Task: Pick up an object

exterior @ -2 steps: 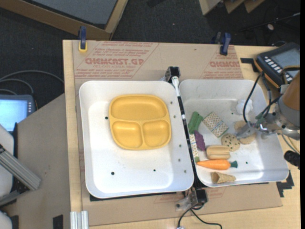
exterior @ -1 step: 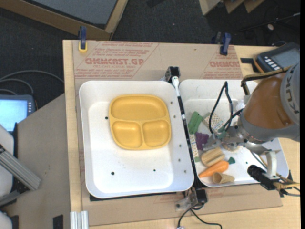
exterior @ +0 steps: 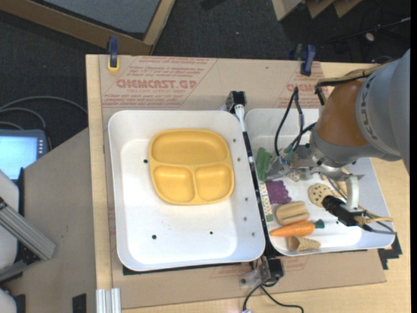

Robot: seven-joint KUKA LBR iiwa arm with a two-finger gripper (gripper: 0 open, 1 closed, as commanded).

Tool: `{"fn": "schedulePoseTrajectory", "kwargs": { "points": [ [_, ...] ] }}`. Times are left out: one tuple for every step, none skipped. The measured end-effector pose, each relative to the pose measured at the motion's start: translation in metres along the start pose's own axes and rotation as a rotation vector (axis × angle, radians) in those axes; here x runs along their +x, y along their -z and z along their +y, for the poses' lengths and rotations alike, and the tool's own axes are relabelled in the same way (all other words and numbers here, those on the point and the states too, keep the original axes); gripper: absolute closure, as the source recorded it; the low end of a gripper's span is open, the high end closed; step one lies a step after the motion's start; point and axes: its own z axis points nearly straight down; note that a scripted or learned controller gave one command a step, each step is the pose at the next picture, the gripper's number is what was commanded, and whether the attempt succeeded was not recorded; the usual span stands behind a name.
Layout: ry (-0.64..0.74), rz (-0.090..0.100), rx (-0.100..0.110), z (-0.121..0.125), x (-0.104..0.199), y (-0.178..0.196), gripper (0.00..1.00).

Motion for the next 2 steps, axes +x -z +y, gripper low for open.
{"fn": "schedulePoseTrajectory", "kwargs": {
  "points": [
    [-0.008,-0.002,0.004,0.004,-0.056,0.000,0.00],
    [-0.002,0.001,0.015,0.060,-0.120,-0.001,0.00]
  ]
}}
